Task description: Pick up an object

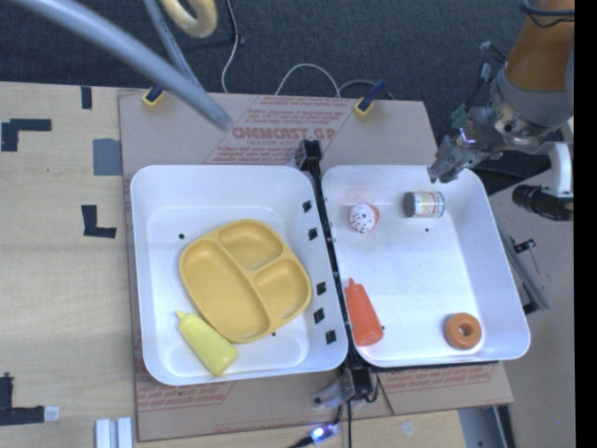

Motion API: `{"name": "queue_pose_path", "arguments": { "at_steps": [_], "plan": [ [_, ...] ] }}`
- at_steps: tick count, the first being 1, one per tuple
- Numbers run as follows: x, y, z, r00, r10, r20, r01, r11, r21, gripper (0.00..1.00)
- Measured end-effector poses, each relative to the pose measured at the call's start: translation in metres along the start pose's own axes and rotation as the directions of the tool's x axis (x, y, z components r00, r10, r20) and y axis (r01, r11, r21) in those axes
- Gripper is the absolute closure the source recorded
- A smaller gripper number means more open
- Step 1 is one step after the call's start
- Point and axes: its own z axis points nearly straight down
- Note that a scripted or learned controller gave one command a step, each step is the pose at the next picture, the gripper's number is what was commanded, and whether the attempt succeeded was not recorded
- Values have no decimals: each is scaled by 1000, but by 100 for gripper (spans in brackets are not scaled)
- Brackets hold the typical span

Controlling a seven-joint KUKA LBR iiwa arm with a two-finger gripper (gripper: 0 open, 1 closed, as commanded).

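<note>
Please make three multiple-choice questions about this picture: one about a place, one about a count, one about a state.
1. Where is the yellow bottle?
A. left bin
B. right bin
C. on the cardboard

2. How many things lie in the right bin?
A. two
B. four
C. six

3. How does the small jar rest?
A. upright
B. on its side
C. in the gripper

Answers: 1 A, it lies beside the yellow tray. 2 B: spotted ball, jar, orange bottle, doughnut. 3 B, its length runs along the floor, below the gripper.

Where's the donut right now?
The donut sits in the right bin, at its near-right corner, well right of the orange bottle.
</note>
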Motion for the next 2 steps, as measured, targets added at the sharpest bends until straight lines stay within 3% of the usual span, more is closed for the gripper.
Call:
{"name": "queue_pose_path", "arguments": {
  "at_steps": [2],
  "plan": [
    [110, -21, 17, 1000, 0, 0, 0, 1000, 3, 100]
  ]
}}
